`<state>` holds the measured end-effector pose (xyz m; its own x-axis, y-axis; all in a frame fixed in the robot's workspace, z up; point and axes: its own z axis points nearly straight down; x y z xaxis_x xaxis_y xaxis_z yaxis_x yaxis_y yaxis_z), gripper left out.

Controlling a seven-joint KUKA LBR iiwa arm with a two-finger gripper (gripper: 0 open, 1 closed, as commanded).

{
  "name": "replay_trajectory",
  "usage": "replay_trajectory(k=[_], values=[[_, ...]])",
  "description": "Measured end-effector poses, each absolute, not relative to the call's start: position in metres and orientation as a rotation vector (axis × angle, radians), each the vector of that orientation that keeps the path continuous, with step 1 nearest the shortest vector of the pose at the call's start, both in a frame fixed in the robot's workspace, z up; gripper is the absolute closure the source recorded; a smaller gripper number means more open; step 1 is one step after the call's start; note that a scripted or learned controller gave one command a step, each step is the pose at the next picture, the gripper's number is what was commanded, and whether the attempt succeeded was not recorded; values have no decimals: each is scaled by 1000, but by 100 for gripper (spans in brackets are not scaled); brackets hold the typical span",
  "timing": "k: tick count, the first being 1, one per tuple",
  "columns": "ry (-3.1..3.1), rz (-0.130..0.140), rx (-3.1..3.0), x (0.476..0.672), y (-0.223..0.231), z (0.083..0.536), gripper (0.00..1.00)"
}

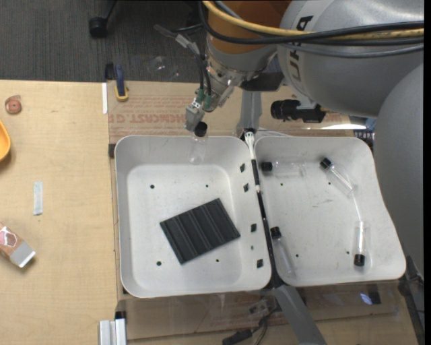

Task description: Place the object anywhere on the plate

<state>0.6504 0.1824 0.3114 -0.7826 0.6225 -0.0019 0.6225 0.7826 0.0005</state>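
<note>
A slanted overhead view of a wooden bench point(60, 175) bearing two shallow white bins side by side; the left bin point(135, 269) holds a dark ribbed rectangular plate point(200, 230), lying flat and turned at an angle, slightly near of the bin's centre; the right bin point(377, 202) holds several clear plastic tubes with black caps; one tube point(337, 176) lies near the far right corner, another point(283, 166) lies along the far wall at the left, a third point(359, 246) lies along the right wall toward the near corner, and a fourth point(279, 246) lies against the left wall.

The grey arm point(350, 47), with its orange band point(249, 20) at the top of the view, comes in from the upper right; its gripper point(201, 116) hangs above the far wall of the left bin, roughly at that wall's middle; a small clear tube with a black cap point(199, 129) sits at the gripper's tip, apparently held between the closed-in fingers, with its clear body pointing down toward the bin's far rim; this object is well apart from the plate, which lies nearer and lower in the bin.

On the bench to the left lie a small grey strip point(38, 199), a wrapped item point(15, 246) at the near left, an orange object point(3, 143) at the left edge, and a small pinkish disc point(13, 105) at the far left; a strip of brown cardboard point(155, 111) lies beyond the bins.
</note>
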Motion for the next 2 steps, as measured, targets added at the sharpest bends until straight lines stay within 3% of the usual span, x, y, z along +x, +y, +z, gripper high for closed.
replay_trajectory(k=[1,2], values=[[3092,0,544,651,186,313,100],[3140,1,-5,640,182,311,100]])
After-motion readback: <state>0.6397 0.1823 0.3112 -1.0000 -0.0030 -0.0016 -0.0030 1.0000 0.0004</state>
